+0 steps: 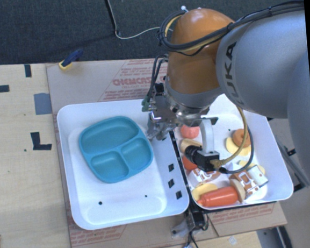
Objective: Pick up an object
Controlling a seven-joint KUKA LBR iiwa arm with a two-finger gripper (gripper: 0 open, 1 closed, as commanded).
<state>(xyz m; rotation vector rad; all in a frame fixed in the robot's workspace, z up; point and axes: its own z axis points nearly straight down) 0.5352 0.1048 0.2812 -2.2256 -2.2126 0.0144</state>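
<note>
Hovering my pincer (158, 125) over the shared edge of the two bins; can't tell if it's open, shut or gripping anything. Blue divided plate (115, 148) lies just beside it, view-left, in the left bin (124, 202). Red sausage (219, 197) sits view-right and below it, in the right bin (273, 153).

A shallow white plastic left bin (71, 155) and a shallow white plastic right bin (276, 158) sit side by side on the wooden table (19, 176). A blue three-part plastic plate (114, 148) lies in the left bin, toward its back. A red toy sausage (221, 197) lies at the front of the right bin. A round yellow toy food (237, 139) lies behind it, toward the right.
</note>
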